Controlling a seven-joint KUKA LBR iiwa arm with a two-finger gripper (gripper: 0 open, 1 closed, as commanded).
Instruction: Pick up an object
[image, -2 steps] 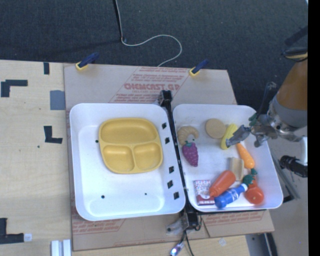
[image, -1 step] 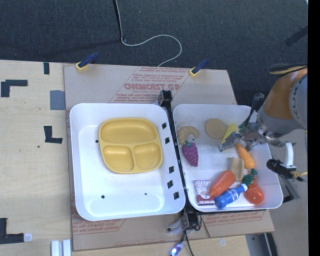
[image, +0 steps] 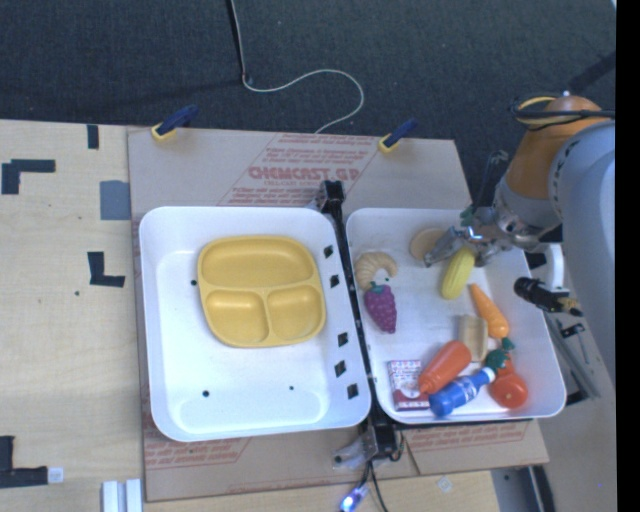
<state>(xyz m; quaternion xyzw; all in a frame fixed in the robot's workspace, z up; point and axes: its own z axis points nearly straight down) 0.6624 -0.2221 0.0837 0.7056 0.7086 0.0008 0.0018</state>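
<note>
Corn, a yellow piece, lies in the right bin near its far edge, and the gripper sits just above it, close to the bin's far right corner. Whether the fingers are released or clenched I cannot tell; nothing is visibly between them, so I judge no grasp is made yet.

To do this step well, the gripper should come straight down over the corn, span its narrow width rather than its length, and close at its middle. A carrot lies just beside the corn on the right, so a crooked descent could catch both or push the corn away.

The right bin also holds a croissant and purple grapes along its left edge, a tan piece by the far edge, and a crowded heap at the near right corner: an orange pepper, a blue bottle, a red piece and a flat red-and-white packet.

The left bin holds a yellow divided plate, lying flat toward its far edge.
</note>
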